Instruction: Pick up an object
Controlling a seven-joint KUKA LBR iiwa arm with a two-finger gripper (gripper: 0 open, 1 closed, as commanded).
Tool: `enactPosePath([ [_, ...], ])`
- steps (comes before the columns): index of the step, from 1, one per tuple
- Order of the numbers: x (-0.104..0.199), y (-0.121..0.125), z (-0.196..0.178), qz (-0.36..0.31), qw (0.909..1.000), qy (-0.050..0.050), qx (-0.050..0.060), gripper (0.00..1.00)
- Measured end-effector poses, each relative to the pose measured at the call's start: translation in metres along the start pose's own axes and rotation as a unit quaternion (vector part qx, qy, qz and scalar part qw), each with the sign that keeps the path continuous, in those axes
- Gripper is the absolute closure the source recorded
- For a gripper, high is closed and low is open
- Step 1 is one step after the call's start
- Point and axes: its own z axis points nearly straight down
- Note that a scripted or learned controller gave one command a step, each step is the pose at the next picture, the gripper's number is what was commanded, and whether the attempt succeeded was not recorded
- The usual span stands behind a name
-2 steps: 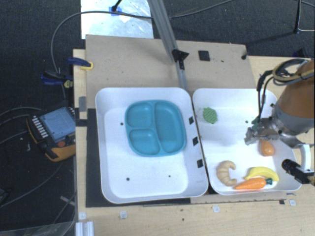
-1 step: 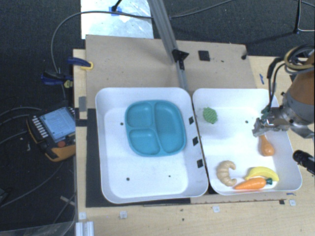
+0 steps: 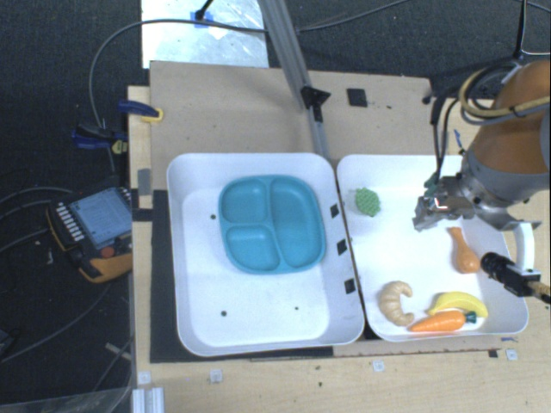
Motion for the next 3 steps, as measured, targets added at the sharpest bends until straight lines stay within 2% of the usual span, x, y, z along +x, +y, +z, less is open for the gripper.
enactPosePath([
  [1,0.045,0.008,0.005,0.001,1.0000,0.000,0.001,1.00],
  [2,0.103,0.031,0.010,0.000,1.0000,0.000,0.001,1.00],
  [3,0.148,0.052,0.010,0.000,1.0000,0.000,0.000,1.00],
])
